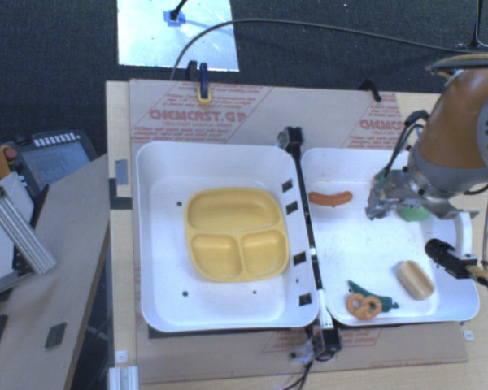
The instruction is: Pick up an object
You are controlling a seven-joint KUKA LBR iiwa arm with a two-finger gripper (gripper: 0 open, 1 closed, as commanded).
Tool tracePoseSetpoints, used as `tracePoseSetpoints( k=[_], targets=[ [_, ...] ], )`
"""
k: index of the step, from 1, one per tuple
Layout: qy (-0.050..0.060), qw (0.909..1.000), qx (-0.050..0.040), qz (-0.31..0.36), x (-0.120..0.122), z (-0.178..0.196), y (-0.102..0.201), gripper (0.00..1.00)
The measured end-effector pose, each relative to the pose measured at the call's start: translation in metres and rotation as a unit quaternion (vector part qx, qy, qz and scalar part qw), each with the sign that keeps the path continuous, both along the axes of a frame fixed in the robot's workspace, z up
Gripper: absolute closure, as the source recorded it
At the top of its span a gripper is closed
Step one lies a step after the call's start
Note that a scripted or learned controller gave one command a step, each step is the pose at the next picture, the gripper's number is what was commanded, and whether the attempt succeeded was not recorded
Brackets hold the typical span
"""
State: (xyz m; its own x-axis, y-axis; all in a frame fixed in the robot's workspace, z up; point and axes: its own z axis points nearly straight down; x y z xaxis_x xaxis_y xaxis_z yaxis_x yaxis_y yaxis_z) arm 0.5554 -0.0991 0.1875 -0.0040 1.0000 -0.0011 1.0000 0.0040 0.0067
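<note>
Green toy [412,212] lies just at three o'clock of the end effector [380,204], whose opening I cannot tell, likely its target.

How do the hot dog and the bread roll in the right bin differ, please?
The hot dog is thin, long and reddish orange; the bread roll is stubby, thick and pale tan. The hot dog lies level near the bin's far left side; the bread roll lies slanted near the front right. Both rest on the right bin, apart from the claw.
</note>
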Motion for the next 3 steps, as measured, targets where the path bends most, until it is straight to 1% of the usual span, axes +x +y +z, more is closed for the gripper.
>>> tracePoseSetpoints(
  k=[1, 2, 3],
  targets=[
    [0.000, 1.0000, -0.0001, 0.000, 0.002, 0.047, 0.000, 1.00],
    [0.002, 1.0000, 0.0012, 0.002, 0.003, 0.036, 0.055, 1.00],
    [0.002, 1.0000, 0.0014, 0.003, 0.006, 0.044, 0.116, 1.00]
  ],
)
